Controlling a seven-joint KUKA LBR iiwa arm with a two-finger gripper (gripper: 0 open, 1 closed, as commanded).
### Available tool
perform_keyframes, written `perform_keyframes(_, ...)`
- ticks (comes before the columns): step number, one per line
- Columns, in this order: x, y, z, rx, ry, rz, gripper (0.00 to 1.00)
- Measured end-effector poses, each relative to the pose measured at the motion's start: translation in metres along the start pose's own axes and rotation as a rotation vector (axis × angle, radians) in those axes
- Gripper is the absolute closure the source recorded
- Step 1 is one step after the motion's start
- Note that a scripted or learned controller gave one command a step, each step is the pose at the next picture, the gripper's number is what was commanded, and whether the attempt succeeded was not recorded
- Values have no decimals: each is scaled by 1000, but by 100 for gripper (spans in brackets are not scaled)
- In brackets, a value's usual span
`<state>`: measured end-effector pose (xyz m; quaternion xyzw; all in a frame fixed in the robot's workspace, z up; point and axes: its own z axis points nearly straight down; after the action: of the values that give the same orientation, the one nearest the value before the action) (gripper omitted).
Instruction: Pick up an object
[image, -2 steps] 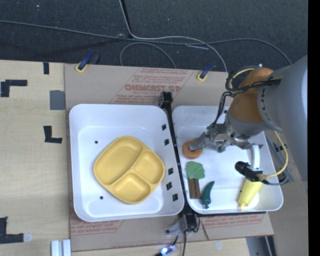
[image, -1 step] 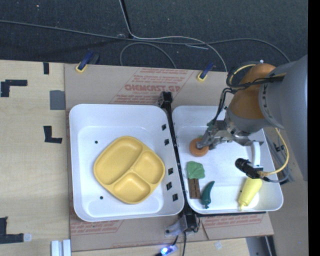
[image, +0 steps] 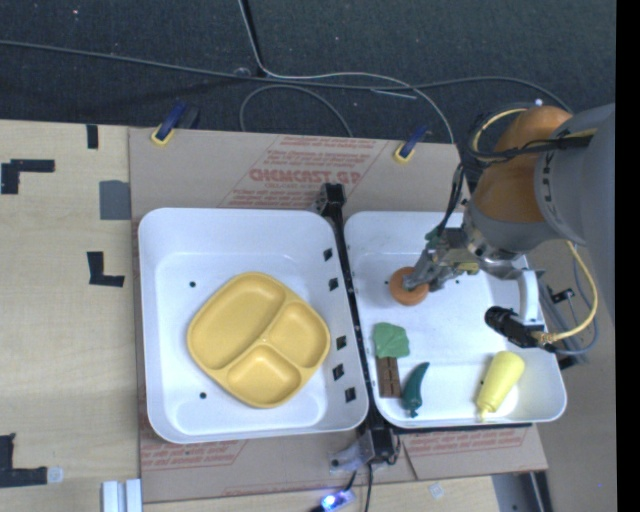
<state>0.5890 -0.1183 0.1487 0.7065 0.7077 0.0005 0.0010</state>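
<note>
My gripper (image: 432, 270) reaches down into the right bin (image: 460, 225), at its upper middle. Its tip is right against a small round orange object (image: 405, 289) lying on the bin floor, and partly covers that object's right side. Lower in the same bin lie a green leaf-shaped piece (image: 392, 340), a brown stick (image: 389, 376), a dark teal pepper-shaped piece (image: 413, 388) and a yellow bottle-shaped object (image: 499, 382).
The left bin (image: 165, 240) holds a yellow divided plate (image: 260, 338). A black divider (image: 345, 300) runs between the bins. The grey arm with its orange band (image: 520, 160) and its cables (image: 565, 330) hang over the right bin's right side.
</note>
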Motion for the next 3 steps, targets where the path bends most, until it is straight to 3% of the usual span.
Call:
perform_keyframes(2,5,-8,-108,-3,-1,0,100)
perform_keyframes(3,53,-17,-92,4,1,-3,100)
